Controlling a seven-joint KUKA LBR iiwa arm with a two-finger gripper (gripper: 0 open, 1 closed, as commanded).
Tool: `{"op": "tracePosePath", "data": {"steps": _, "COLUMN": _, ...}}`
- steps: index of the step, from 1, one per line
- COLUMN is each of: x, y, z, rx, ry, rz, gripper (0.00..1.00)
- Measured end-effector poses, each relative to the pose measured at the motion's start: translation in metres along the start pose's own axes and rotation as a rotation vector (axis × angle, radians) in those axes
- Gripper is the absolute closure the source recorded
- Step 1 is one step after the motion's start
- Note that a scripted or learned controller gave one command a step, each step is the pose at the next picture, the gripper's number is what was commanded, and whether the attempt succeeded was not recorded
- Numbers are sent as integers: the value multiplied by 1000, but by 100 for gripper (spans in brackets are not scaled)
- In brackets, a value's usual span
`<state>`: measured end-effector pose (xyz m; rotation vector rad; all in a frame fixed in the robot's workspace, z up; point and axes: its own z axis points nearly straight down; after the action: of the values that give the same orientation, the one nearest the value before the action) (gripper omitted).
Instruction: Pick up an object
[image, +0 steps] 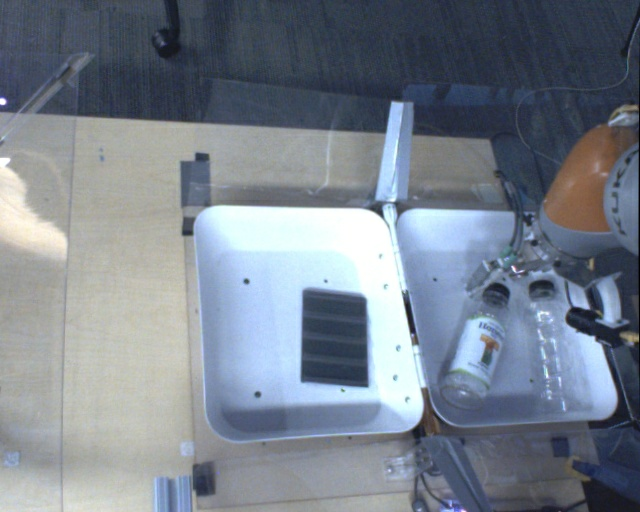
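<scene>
You've got the grey arm with the orange band (592, 190) reaching in from the right, with its two-finger gripper (515, 265) low over the far part of the right-hand white bin (440, 250). I can't tell from this angle what state the gripper is in; nothing visibly sits in it. Likely targets: a clear plastic bottle with a white label and dark cap (478, 345), lying on its side, cap toward the gripper and just below it; and a second, unlabelled clear bottle (548, 350) lying beside it to the right, hard to make out against the white floor. Both lie flat, so I'd judge a grasp across the body more workable than one at the cap. The left-hand white bin (230, 300) holds a flat dark ribbed rectangular pad (335, 337), well apart from the arm.
</scene>
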<state>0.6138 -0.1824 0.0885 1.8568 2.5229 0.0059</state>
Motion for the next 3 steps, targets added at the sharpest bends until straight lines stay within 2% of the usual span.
{"op": "tracePosePath", "data": {"steps": 1, "x": 1, "y": 4, "z": -13, "rx": -9, "ry": -2, "rz": -2, "gripper": 100}}
{"op": "tracePosePath", "data": {"steps": 2, "x": 1, "y": 4, "z": -13, "rx": -8, "ry": -2, "rz": -2, "gripper": 0}}
{"op": "tracePosePath", "data": {"steps": 3, "x": 43, "y": 6, "z": 0, "rx": -2, "ry": 1, "rz": -65, "gripper": 0}}
